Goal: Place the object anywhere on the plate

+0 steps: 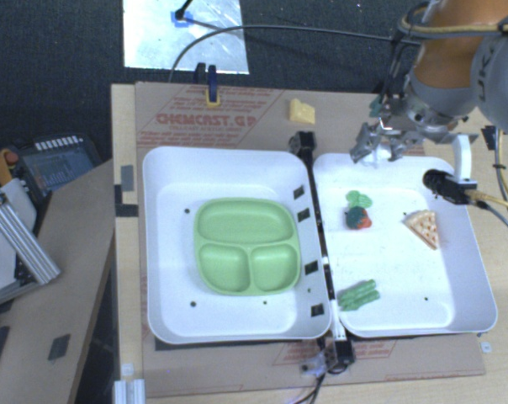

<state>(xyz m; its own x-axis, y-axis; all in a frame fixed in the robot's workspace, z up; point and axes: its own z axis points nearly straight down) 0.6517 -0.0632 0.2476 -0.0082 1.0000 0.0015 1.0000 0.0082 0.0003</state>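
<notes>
A green three-compartment plate (241, 245) lies in the left white bin (166, 175) with nothing on it. In the right white bin (464, 284) lie a small toy with green leaves and a red base (357, 209), a pizza slice (424, 227) at the right, and a green vegetable piece (357, 295) near the front left corner. My gripper (380, 146) hangs over the back edge of the right bin, behind the leafy toy and apart from it. Its metal fingers point down and nothing shows between them.
A yellow block (302, 111) rests on the cardboard behind the bins. A black divider strip (311, 217) runs between the two bins. A control pendant (56, 168) and an aluminium rail (18, 234) sit at the far left.
</notes>
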